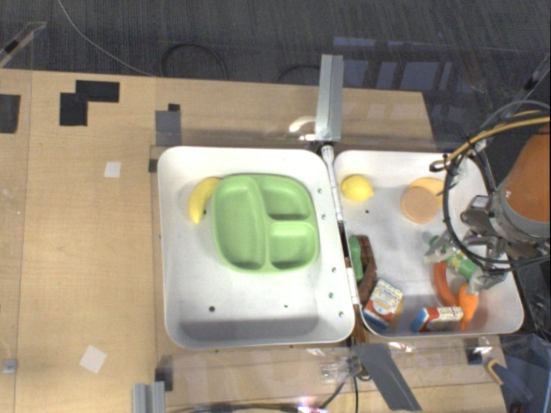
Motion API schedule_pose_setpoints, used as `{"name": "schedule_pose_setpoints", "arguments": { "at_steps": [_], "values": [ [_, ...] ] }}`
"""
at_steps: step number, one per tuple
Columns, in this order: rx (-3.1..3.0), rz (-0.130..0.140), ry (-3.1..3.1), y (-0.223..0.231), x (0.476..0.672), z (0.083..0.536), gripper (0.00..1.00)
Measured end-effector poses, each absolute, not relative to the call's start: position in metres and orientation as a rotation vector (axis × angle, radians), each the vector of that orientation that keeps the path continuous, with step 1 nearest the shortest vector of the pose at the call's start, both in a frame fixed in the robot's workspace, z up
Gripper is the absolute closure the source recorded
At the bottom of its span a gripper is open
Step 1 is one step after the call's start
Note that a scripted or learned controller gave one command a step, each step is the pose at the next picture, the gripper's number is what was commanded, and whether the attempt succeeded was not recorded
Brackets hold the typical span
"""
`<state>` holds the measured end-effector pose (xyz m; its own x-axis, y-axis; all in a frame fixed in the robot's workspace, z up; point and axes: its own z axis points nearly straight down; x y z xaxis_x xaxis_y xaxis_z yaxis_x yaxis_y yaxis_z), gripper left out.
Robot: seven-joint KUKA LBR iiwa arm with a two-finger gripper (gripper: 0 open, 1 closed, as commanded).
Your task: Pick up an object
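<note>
The right bin (392, 235) holds several toy foods. A yellow lemon (356, 188) lies at its back left and a tan round piece (421, 200) sits behind the middle. Along the left wall lies a brown and green item (362, 263). At the front stand a small juice carton (384, 301) and a red and white box (441, 317). An orange-red sausage shape (441, 280) and a carrot (468, 303) lie at the front right. My gripper (472, 255) hangs low over the bin's right side, just behind the carrot, with cables around it and a small green piece (463, 267) under it.
The left bin (185, 299) carries a green divided plate (263, 222) with a banana (201, 199) at its left edge. A metal post (328, 101) stands behind the seam between the bins. The arm's grey body (525, 196) overhangs the right bin's right rim.
</note>
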<state>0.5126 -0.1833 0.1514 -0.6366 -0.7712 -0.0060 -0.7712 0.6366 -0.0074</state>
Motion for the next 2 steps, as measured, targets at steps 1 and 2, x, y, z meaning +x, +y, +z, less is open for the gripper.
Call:
{"name": "schedule_pose_setpoints", "arguments": {
  "at_steps": [1,2],
  "values": [
    [-1.419,-0.015,2.786,-0.2049,0.5010,0.0909,0.00],
    [-1.947,-0.026,2.446,-0.2055,0.4939,0.0915,0.00]
  ]
}}
